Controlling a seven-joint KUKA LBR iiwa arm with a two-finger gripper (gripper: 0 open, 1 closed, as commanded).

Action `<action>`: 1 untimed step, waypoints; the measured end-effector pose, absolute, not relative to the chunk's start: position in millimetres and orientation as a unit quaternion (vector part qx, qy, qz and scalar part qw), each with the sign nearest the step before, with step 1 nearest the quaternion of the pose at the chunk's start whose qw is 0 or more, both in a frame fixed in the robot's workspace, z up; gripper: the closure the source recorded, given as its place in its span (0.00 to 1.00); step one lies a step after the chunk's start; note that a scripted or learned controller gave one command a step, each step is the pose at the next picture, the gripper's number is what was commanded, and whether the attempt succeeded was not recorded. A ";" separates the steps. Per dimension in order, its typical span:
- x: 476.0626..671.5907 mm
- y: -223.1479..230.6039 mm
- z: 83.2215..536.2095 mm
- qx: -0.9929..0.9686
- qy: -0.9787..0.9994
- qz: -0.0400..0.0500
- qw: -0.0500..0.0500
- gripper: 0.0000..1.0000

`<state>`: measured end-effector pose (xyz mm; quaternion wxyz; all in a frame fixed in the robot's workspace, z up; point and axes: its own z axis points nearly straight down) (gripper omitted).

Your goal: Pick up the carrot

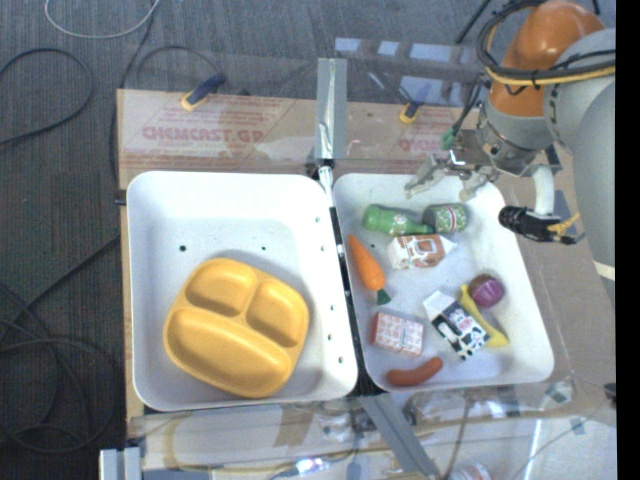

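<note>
So the carrot (pixel 366 262) is lying in the right bin (pixel 530 313), up against its left wall. The gripper (pixel 450 171) hangs over the bin's far edge, fingers spread from what I can make out, nothing between them.

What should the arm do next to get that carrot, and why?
Probably swing the gripper across the right bin toward its left wall and stop above the carrot. The gripper hangs open over the bin's far edge, holding nothing, while the carrot lies apart from it beside the divider, with the green bottle between them.
</note>
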<state>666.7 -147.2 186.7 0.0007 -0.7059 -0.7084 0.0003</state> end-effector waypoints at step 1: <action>650.3 -124.4 127.2 -0.652 -0.758 -0.006 -0.010 0.00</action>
